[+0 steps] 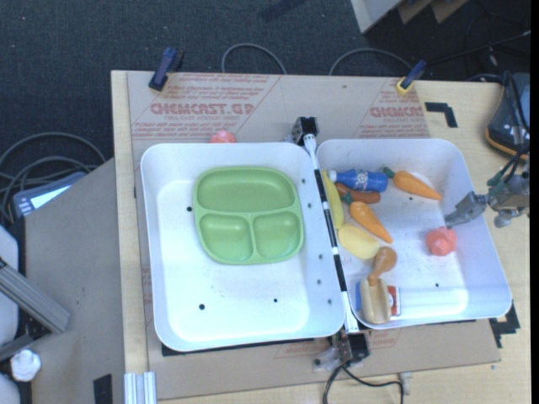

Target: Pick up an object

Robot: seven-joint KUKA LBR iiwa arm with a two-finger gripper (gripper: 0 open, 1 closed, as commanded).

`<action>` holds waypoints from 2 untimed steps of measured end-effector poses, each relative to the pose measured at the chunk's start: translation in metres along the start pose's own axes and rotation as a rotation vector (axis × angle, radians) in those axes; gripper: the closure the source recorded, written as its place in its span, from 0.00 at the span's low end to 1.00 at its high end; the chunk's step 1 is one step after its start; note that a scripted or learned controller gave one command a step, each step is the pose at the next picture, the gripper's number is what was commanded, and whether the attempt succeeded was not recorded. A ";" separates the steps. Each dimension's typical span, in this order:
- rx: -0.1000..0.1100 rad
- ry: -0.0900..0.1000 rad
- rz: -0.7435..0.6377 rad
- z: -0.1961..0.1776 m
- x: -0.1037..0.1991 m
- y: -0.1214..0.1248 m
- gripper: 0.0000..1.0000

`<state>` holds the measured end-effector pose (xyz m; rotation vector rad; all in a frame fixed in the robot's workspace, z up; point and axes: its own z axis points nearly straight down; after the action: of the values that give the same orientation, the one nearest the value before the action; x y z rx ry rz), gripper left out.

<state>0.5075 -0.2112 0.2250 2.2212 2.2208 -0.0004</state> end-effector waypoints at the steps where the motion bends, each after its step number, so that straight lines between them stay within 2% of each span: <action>1: 0.002 0.002 -0.001 0.094 0.085 0.016 0.00; 2: 0.003 0.002 0.000 0.138 0.120 -0.029 0.00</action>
<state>0.4783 -0.0917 0.0868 2.2236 2.2230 -0.0018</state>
